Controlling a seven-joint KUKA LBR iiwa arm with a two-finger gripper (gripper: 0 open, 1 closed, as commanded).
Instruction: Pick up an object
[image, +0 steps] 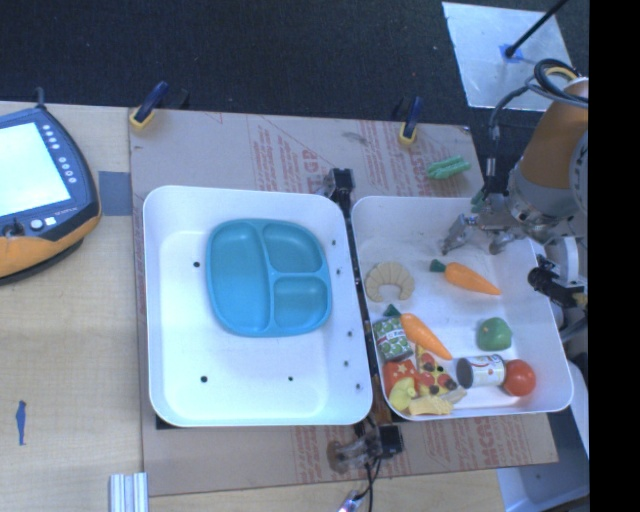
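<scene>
Two white bins side by side, with the arm's gripper poised over the far end of the right one.

At far left a teach pendant (35, 190) lies on the bench. The left bin (170, 390) holds a blue divided plate (268, 276). In the right bin (548, 395) lie a croissant (389, 281), a small green packet (390, 340), an orange carrot (425, 337), a slice of pizza (425, 385), a second carrot (468, 279) farther back, a green round piece (493, 333), a small can on its side (480, 371) and a red tomato (519, 377) touching it. The gripper (488, 232) hangs near the bin's far wall, its fingers (455, 238) spread apart with nothing between them, just behind the second carrot. A green object (447, 168) lies outside the bin on the cardboard.
</scene>
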